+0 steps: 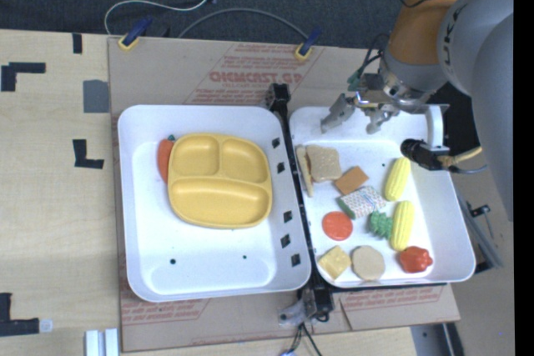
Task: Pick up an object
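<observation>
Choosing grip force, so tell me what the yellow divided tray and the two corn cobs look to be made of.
The yellow divided tray looks like moulded plastic, smooth and matte, with rounded compartment ridges. The two corn cobs look like toy plastic: uniform bright yellow with a slight sheen. Whether they are hard or soft can't be told.

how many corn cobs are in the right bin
2. One corn cob lies near the right bin's right side; the other corn cob lies just below it, beside the green piece. None looks hidden.
</observation>
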`<action>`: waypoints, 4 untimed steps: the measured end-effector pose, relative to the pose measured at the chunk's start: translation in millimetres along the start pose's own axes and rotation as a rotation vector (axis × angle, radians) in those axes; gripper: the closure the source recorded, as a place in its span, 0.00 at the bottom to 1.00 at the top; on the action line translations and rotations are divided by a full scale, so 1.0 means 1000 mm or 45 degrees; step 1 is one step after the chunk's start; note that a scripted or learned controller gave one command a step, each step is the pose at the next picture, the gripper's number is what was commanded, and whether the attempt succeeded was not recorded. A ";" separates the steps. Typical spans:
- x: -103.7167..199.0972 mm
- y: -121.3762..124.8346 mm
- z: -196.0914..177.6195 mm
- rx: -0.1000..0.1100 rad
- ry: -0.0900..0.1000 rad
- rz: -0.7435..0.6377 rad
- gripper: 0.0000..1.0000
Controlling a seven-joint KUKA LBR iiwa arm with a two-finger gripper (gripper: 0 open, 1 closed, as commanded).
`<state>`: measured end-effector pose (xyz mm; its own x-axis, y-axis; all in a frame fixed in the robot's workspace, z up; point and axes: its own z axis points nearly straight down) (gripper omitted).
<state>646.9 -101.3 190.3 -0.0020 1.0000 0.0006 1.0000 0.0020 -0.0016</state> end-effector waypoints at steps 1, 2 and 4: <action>-0.018 -0.082 0.050 0.012 0.001 0.006 0.00; -0.023 -0.120 0.101 -0.035 -0.014 0.003 0.00; -0.012 0.014 0.101 0.010 -0.016 0.001 0.00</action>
<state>660.3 -112.9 89.4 -0.0009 0.9999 -0.0118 1.0000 0.0008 -0.0096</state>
